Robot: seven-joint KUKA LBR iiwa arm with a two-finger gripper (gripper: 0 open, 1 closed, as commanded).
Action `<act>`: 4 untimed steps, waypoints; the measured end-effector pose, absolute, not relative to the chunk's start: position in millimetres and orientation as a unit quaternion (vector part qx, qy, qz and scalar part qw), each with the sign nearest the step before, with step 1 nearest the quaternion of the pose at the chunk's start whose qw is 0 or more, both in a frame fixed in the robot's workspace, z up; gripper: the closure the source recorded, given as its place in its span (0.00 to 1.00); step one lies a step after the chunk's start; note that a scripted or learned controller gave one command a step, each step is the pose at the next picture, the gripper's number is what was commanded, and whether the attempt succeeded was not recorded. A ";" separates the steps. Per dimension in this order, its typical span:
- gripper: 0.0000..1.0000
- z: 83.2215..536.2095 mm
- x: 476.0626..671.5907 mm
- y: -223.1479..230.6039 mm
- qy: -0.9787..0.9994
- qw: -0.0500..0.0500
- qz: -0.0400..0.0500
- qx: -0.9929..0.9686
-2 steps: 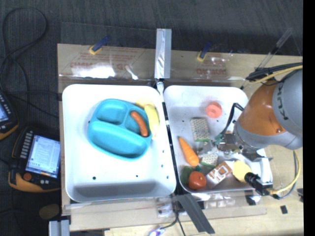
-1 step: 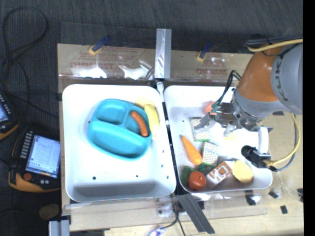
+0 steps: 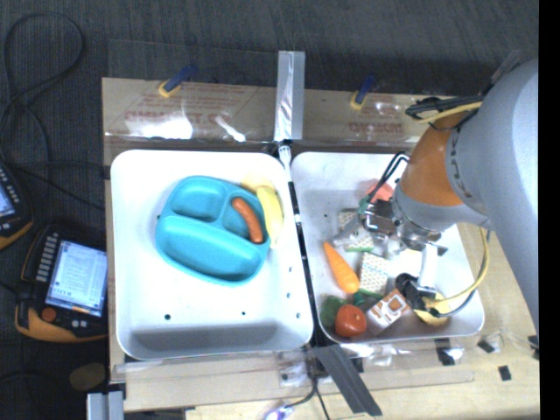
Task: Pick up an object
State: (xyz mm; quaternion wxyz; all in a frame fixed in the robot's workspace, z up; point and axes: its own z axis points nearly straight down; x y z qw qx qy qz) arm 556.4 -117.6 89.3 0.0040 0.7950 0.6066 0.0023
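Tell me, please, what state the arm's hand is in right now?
Hand: low in the right white bin among the toy food; whether it grips anything cannot be told.

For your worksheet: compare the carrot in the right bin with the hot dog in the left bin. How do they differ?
The carrot lies loose on the right bin's floor; the hot dog rests in the blue tray in the left bin. The carrot is orange and tapers to a point; the hot dog is redder with rounded ends. Both are long, slim toy foods lying slantwise.
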 end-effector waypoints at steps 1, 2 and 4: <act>0.00 186.9 563.7 -114.5 0.524 0.001 -0.003 0.852; 0.00 88.3 606.9 -120.2 0.406 0.002 0.001 0.914; 1.00 183.3 636.3 -63.6 0.251 0.001 -0.002 0.968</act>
